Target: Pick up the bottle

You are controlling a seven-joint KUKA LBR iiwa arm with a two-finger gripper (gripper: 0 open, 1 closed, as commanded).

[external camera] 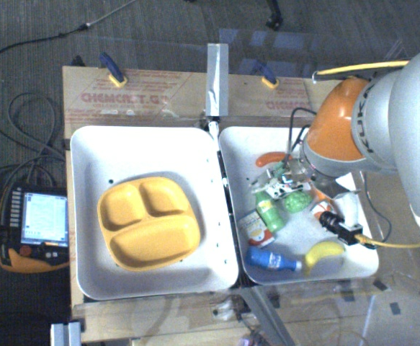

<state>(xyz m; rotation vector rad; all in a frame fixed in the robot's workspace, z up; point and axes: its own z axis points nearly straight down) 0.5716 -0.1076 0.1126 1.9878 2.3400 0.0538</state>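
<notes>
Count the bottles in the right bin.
2: a blue bottle lying near the front edge, and a green bottle in the middle just below the arm. More may be hidden under the arm.

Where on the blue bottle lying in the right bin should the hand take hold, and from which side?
Probably across the blue bottle's body near its middle, coming straight down from above. It lies on its side along the right bin's near wall, its narrow end toward the yellow banana, so fingers would best close across its width, away from the banana.
</notes>
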